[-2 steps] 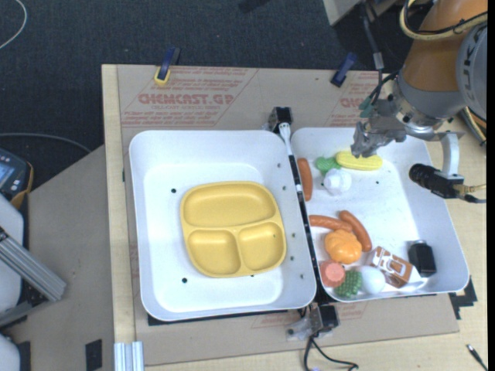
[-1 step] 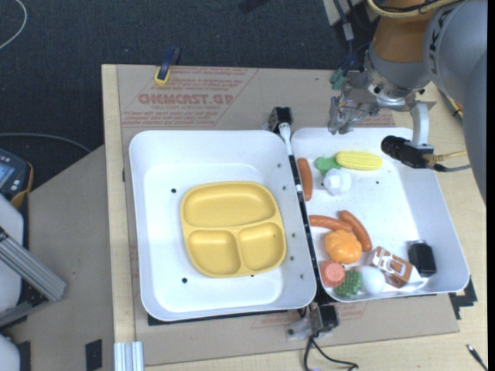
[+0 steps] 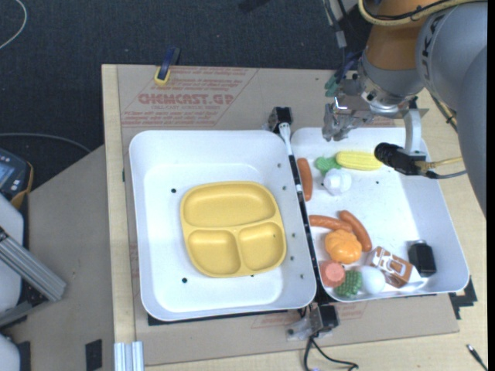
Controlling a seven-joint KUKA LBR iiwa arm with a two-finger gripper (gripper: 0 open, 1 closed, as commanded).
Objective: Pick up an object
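Right bin (image 3: 441, 207), gripper (image 3: 338, 130) hovering above rim

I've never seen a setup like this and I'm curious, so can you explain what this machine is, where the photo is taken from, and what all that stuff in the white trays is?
One camera looks down at a slant on a bench. The grey and orange thing at upper right is a robot arm; its gripper hangs above the far edge of the right bin, with nothing visibly held. That bin holds toy food: a corn cob, sausages, an orange piece, broccoli and a small black block. The left bin holds a yellow divided plate.
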